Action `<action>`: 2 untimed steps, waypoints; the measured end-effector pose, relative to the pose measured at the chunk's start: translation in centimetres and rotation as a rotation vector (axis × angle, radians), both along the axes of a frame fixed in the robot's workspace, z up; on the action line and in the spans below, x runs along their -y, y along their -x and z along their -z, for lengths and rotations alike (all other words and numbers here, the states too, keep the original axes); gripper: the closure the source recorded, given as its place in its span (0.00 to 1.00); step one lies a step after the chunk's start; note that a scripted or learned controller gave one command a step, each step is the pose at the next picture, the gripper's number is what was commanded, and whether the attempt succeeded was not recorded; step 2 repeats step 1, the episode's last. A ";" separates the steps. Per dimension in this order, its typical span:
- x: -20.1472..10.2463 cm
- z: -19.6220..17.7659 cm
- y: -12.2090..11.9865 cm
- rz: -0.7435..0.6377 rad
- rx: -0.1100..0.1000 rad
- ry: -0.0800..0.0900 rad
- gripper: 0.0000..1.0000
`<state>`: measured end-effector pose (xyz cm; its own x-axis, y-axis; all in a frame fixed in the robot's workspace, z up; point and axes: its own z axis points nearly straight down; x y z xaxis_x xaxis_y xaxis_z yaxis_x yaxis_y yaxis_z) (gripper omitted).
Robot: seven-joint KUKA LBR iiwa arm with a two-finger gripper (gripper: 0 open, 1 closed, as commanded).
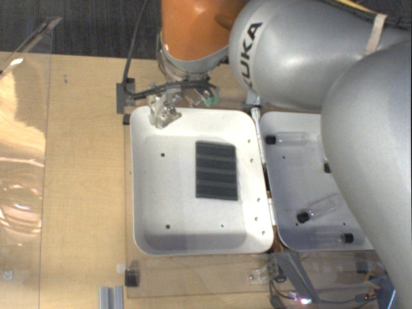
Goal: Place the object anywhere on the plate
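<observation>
At the upper left corner of the left bin (148, 237) hangs the pincer (165, 114); whether it is apart or together cannot be told. A dark ribbed plate (216, 170) lies mid-bin. Clear tubes (320, 206) lie in the right bin (283, 234).

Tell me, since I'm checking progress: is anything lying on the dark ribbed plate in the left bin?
No. The dark ribbed plate lies bare in the left bin, and the hand hangs over that bin's far-left corner.
</observation>
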<state>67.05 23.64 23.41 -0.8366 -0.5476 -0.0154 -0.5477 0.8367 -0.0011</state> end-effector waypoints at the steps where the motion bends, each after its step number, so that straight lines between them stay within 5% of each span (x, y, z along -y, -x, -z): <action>1: 0.0 -2.1 0.0 -0.038 -0.001 0.001 1.00; 2: 0.0 -2.1 0.0 -0.038 -0.001 0.001 1.00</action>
